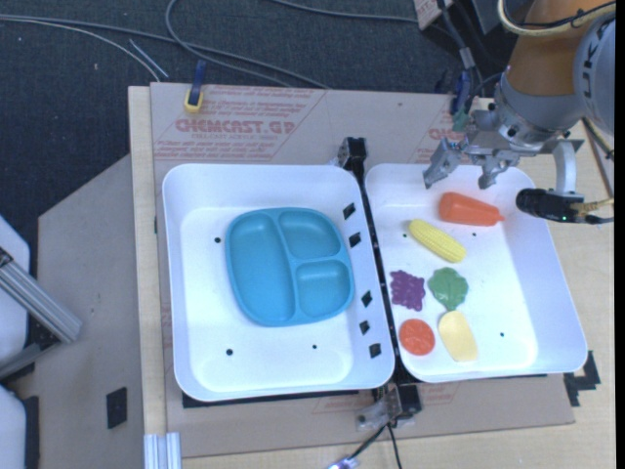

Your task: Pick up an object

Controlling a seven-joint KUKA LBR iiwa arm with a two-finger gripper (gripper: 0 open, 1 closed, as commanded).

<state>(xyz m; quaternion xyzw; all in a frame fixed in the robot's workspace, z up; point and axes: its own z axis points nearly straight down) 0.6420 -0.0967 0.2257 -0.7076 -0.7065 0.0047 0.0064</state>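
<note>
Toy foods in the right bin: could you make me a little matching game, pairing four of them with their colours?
Things:
1. corn cob
2. carrot
3. grapes
4. broccoli

Colours:
A. purple
B. green
C. yellow
D. orange

Pairs: 1-C, 2-D, 3-A, 4-B.

All four lie in the right bin, and the gripper hangs just above the carrot, at the far end of that bin.

Open jaws above carrot (470, 209) (right bin (547, 291))
</note>
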